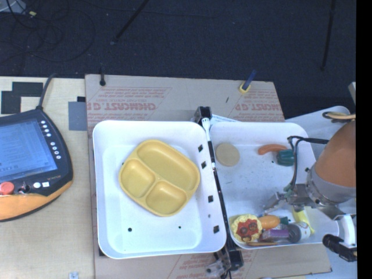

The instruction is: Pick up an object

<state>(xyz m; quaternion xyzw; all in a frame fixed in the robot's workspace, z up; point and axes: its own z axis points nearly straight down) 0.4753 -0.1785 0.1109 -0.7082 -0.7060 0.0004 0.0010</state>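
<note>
My gripper hangs low over the right bin, near its right side. Just below it, along the bin's front wall, lies a cluster of small toys: a red and yellow round piece, an orange piece, a purple piece, a dark cylinder and a yellow piece. An orange carrot-like toy and a teal object lie further back. A tan disc rests at the bin's back left. Nothing shows in the gripper.
The left bin holds a yellow divided plate. A black divider edge runs between the bins. A teach pendant lies on the bench at far left. The arm's orange band stands over the right bin's right rim.
</note>
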